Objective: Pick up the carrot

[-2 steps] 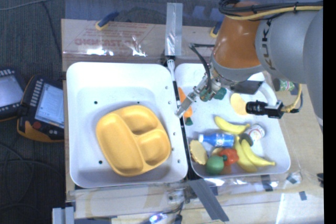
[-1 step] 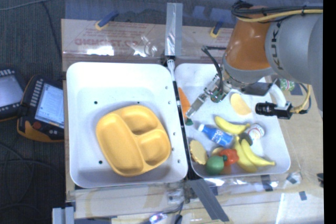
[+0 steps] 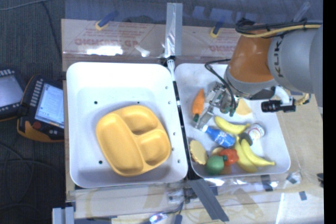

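The orange carrot (image 3: 198,103) lies near the left wall of the right bin (image 3: 284,150), pointing up and down in the camera view. My gripper (image 3: 208,108) hangs low over that bin just to the right of the carrot, very close to it, angled down toward the lower left. Nothing is visibly held in it. The grey arm with its orange band (image 3: 254,60) reaches in from the right.
The right bin also holds two bananas (image 3: 231,126) (image 3: 251,157), a blue bottle (image 3: 220,137), a green fruit (image 3: 214,164), a red item (image 3: 229,157), a round biscuit (image 3: 198,152), a yellow wedge (image 3: 243,108) and a small can (image 3: 255,131). A yellow divided plate (image 3: 134,139) sits in the left bin (image 3: 74,113).
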### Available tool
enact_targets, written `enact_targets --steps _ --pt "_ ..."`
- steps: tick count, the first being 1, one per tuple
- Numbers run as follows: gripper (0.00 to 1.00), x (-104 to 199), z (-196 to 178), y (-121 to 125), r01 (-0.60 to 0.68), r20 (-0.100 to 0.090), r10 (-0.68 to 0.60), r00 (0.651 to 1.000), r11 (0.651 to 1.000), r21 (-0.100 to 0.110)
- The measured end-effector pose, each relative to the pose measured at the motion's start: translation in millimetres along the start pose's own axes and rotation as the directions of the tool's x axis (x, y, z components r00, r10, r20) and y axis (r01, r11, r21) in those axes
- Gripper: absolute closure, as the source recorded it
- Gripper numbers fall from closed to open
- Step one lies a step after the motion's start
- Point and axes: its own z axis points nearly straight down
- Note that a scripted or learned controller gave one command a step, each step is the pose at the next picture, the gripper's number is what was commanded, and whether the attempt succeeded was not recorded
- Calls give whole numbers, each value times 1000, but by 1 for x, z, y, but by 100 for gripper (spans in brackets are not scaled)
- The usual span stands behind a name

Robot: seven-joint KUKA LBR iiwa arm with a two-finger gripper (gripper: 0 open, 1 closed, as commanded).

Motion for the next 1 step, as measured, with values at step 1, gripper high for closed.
enact_targets --steps 1 --pt "100 -1 -10 2 -1 0 1 1000 1000 -5"
